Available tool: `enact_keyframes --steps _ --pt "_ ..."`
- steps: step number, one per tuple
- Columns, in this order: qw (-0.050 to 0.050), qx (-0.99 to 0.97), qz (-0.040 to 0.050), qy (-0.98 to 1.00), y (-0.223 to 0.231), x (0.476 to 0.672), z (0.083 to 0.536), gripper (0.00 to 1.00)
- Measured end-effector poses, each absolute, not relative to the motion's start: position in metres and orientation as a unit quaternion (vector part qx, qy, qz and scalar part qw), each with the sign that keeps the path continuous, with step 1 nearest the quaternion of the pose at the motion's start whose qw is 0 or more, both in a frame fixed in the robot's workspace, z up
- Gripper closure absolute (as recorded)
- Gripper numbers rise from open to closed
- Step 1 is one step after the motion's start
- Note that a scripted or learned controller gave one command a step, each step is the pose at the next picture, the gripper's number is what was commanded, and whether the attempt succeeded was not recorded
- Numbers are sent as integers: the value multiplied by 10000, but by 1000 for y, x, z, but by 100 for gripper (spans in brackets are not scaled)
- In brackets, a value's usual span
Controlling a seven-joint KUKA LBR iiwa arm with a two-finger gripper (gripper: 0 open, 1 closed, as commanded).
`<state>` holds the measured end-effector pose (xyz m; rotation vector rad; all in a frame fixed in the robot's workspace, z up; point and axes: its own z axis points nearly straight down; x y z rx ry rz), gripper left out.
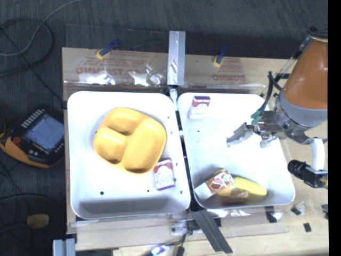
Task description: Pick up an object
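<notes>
My gripper (248, 138) hangs over the right part of the right bin (275, 170), its two grey fingers spread apart and open with nothing between them. Below it, near the bin's front wall, a yellow banana (250, 186) lies beside a brown and white packet (219, 183). A small red and white carton (199, 107) stands in that bin's far left corner. In the left bin (85, 196) rests a large yellow lumpy object (129, 138), with another small red and white carton (164, 175) at its front right.
A metal divider (181, 143) runs between the two bins. The grey arm with its orange band (311, 73) enters from the right. A handheld controller (34, 137) lies on the floor to the left. Blue and yellow clamps (108, 48) hold plastic sheeting behind the bins.
</notes>
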<state>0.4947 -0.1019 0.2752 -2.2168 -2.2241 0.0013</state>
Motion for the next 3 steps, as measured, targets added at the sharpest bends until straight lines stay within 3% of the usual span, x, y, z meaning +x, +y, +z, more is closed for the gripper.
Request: enact_keyframes --steps 1,2,3 --pt "24 -6992 10 -7149 -129 486 111 0" --pt "-39 -6457 -8 -7636 -105 514 91 0" --pt "-42 -6314 -35 -7755 -123 565 91 0"
